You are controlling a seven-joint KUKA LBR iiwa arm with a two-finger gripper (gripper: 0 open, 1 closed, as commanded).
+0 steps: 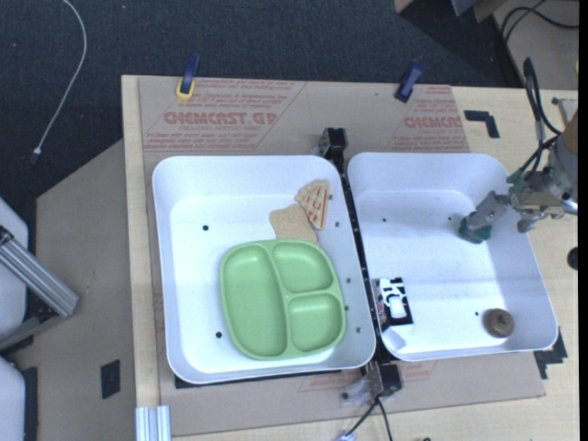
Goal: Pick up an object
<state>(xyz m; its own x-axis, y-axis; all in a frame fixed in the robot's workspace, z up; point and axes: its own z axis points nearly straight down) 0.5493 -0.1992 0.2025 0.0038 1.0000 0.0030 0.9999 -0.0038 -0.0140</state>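
Green plate with three sections is lying in the left bin, near the front. Two flat tan pieces that look like waffles are lying just behind the plate, close to the wall between the bins. One piece has a red grid on it.

A small black and white card is sitting in the right bin, near its front left side. A little round brown thing is resting near the front right corner of that bin.

The gripper is reaching in from the right and hanging over the back right part of the right bin. It is well apart from the brown thing. I cannot tell what the gripper is doing at its tip.
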